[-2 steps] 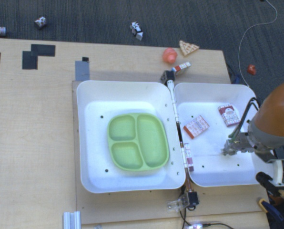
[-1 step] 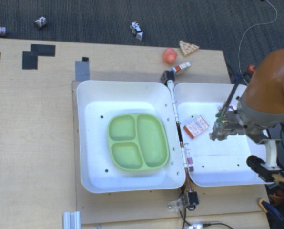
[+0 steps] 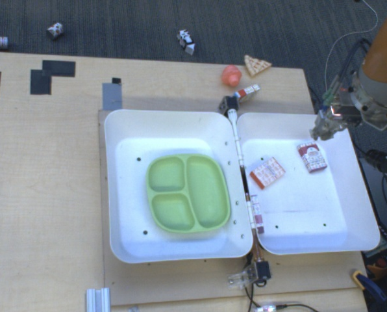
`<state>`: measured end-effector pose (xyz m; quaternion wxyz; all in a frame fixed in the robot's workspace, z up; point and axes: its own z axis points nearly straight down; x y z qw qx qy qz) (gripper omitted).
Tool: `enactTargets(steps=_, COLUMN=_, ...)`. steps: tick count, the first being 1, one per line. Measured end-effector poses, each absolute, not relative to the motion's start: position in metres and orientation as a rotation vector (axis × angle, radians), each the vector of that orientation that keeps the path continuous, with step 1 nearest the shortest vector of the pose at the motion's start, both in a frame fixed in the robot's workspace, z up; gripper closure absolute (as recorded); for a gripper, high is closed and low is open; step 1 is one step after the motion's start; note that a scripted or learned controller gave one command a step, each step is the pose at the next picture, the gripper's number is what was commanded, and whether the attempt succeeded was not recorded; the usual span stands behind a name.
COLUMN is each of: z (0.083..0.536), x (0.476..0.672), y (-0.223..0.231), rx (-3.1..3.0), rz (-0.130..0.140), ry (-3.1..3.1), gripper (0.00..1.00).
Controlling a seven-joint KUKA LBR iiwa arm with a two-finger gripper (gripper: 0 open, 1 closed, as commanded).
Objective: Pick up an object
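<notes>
In the right bin (image 3: 349, 233) lie two small red-and-white packets: one (image 3: 312, 156) near the back right, one (image 3: 267, 172) toward the middle left. My gripper (image 3: 323, 129) hangs over the bin's back right corner, just above and behind the right-hand packet, with nothing visible between its fingers. The arm's orange band (image 3: 383, 54) shows at the right edge.
The left bin (image 3: 125, 194) holds a green three-part plate (image 3: 187, 193). On the bench behind the bins lie a red ball (image 3: 231, 75), a pizza-slice toy (image 3: 257, 64) and a small marker-like item (image 3: 247, 93). Cables run along the right side (image 3: 349, 44).
</notes>
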<state>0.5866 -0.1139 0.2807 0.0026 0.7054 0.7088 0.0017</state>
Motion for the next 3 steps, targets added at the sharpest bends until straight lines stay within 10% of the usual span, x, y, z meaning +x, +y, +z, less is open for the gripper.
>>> enactTargets(steps=1, z=0.214, x=0.636, y=-0.034, rx=2.214, rz=0.003, ry=2.229, gripper=1.0)
enactTargets(steps=3, z=0.25, x=0.487, y=-0.126, rx=2.216, rz=0.003, ry=2.222, gripper=1.0)
